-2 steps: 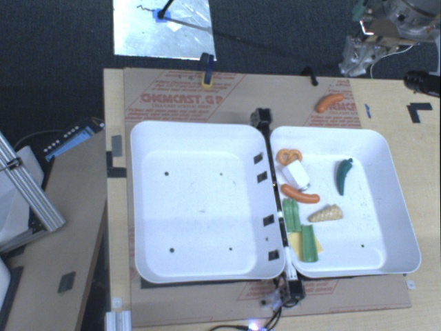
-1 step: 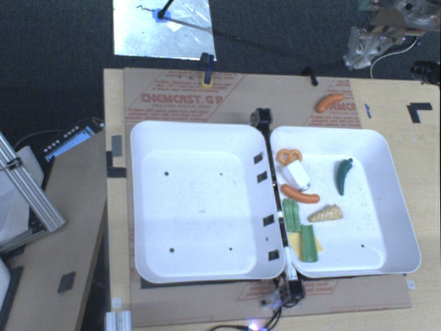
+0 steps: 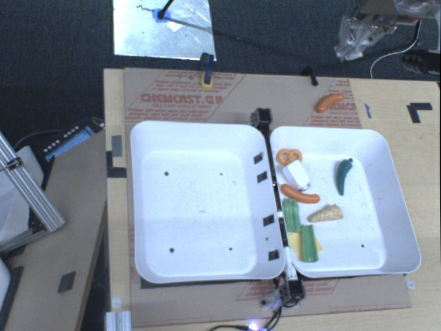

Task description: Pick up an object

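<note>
The right bin (image 3: 386,205) holds several small toy foods along its left side: a pretzel (image 3: 289,156), a white block (image 3: 297,176), an orange sausage (image 3: 300,196), a green chilli (image 3: 342,175), a beige cone (image 3: 326,214), two green strips (image 3: 291,215) (image 3: 308,243) and a yellow piece (image 3: 296,241). Another orange sausage (image 3: 329,103) lies on the bench behind that bin. My gripper (image 3: 355,38) hangs high at the top right, well above and behind the bins, with nothing seen in it.
The left bin (image 3: 196,198) sits beside the right one, joined by a black hinge strip (image 3: 274,192). A shiny metal sheet (image 3: 164,19) lies at the back left. A yellow clamp (image 3: 207,71) sits on the board's far edge. Aluminium framing (image 3: 27,192) stands at the left.
</note>
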Motion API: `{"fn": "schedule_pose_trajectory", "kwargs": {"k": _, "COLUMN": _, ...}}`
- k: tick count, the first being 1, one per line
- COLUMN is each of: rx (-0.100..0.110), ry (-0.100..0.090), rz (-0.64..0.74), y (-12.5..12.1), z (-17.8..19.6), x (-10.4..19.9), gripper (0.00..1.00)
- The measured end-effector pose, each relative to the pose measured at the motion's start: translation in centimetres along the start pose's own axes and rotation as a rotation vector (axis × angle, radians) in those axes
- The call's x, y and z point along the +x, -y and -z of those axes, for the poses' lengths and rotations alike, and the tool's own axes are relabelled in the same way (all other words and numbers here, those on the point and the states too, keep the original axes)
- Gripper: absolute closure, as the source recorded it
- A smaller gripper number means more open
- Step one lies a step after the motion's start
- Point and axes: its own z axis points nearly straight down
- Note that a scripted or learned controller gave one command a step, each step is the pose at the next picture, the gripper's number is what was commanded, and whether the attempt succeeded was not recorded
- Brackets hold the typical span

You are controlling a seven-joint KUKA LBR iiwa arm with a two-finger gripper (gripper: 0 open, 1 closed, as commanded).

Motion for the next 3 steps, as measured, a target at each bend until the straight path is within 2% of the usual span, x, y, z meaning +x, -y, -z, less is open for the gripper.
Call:
{"fn": "schedule_pose_trajectory", "kwargs": {"k": 1, "rx": 0.0, "ry": -0.001, "rz": 0.001, "y": 0.0, "z": 1.7, "x": 3.6, "gripper": 1.0}}
{"fn": "schedule_pose_trajectory", "kwargs": {"k": 3, "rx": 0.0, "ry": -0.001, "rz": -0.001, "y": 0.0, "z": 5.5, "x": 7.8, "gripper": 1.0}}
